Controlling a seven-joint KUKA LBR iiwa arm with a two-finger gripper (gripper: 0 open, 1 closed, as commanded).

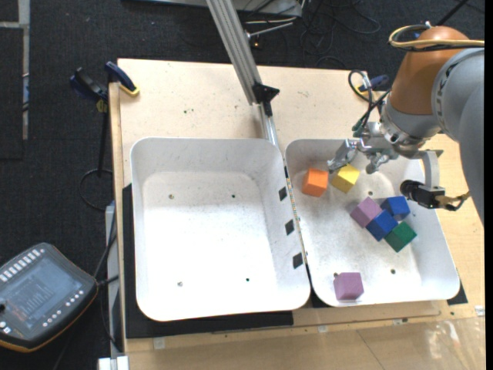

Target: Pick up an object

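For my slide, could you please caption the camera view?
KUKA arm's gripper hovers over a yellow block beside an orange block in the right bin.

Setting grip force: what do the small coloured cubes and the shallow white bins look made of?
Coloured cubes, such as the orange cube and yellow cube: matte, uniform colour, slightly soft edges, possibly foam or painted wood. Right-hand white bin: smooth moulded plastic by its rounded rim and faint sheen.

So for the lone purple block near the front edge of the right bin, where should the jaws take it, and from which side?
Probably straight from above, closing on two opposite flat side faces of the purple block. It sits flat on the right bin floor with open floor all around it, well apart from the clustered blocks, so either pair of faces looks reachable without nudging a neighbour.
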